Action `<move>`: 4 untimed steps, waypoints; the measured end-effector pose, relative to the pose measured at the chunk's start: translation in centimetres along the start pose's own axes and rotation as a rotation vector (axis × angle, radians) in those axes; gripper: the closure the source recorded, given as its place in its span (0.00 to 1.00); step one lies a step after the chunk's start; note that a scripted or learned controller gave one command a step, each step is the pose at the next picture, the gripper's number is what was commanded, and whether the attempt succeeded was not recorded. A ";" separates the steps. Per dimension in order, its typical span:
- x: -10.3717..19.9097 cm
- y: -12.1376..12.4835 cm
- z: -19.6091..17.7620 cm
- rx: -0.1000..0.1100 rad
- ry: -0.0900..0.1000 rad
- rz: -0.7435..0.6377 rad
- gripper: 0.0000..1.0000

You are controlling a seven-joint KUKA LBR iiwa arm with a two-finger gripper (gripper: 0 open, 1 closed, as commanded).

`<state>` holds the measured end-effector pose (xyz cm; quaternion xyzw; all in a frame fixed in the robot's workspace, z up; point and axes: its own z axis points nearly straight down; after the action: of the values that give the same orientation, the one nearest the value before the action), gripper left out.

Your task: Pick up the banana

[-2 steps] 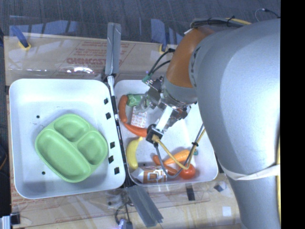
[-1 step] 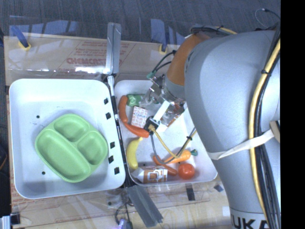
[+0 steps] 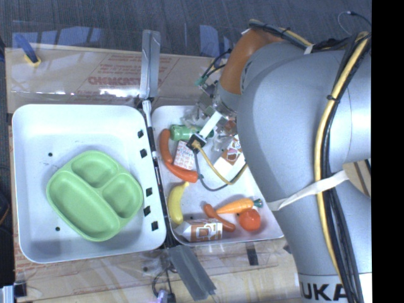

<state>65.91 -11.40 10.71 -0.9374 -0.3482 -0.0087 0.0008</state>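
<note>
The banana lies along the left wall of the right bin, so that side is tight. Just far of it a hot dog runs on; near of it a bottle lies across the bin. To its right is bare floor, crossed by a black cable. The arm overhangs the bin's right and far parts.

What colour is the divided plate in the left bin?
Light green plate, clearest in the camera view.
</note>
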 end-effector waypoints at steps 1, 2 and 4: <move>-7.7 -0.3 -6.1 0.011 -0.017 -0.117 0.00; -15.8 -1.9 -3.6 0.011 -0.019 -0.059 0.00; -14.8 -3.7 1.4 0.011 -0.019 0.022 0.00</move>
<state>52.31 -18.19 9.05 -0.9413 -0.3377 0.0023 0.0025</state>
